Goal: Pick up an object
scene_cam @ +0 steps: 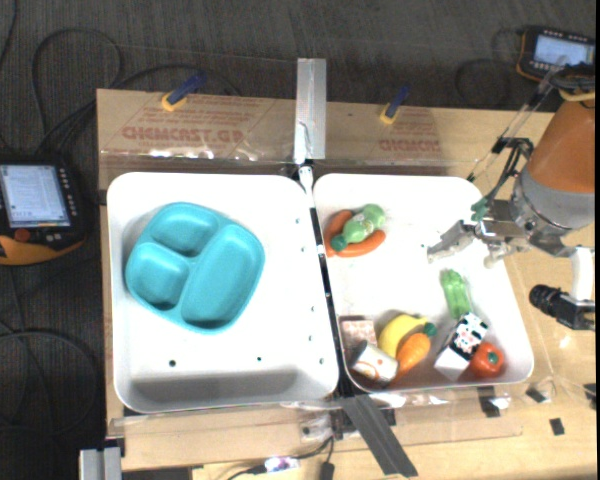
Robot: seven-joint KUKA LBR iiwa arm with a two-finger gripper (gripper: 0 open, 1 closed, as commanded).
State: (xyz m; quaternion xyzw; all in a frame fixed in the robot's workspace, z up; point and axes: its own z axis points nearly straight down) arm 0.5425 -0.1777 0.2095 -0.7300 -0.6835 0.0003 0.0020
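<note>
Probably a robotics lab: teach pendant (pixel 27 203), loose cables (pixel 50 68) on dark carpet, clamped bench (pixel 230 123), white bins (pixel 120 298).

Grey arm (pixel 560 203) with a broad orange band, thin cables, and a metallic hand (pixel 458 240).

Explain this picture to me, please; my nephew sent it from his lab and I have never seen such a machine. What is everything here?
One camera looks down at a slant on a bench with two shallow white bins. The grey and orange shape on the right is a robot arm; its gripper, a two-fingered claw, hangs over the right bin with nothing between its fingers. That bin holds toy food: a carrot with green leaves, a green piece, and a pile near the front with a yellow fruit, an orange piece and a tomato. The left bin holds a blue divided plate. The arm's job is to pick something up.
</note>
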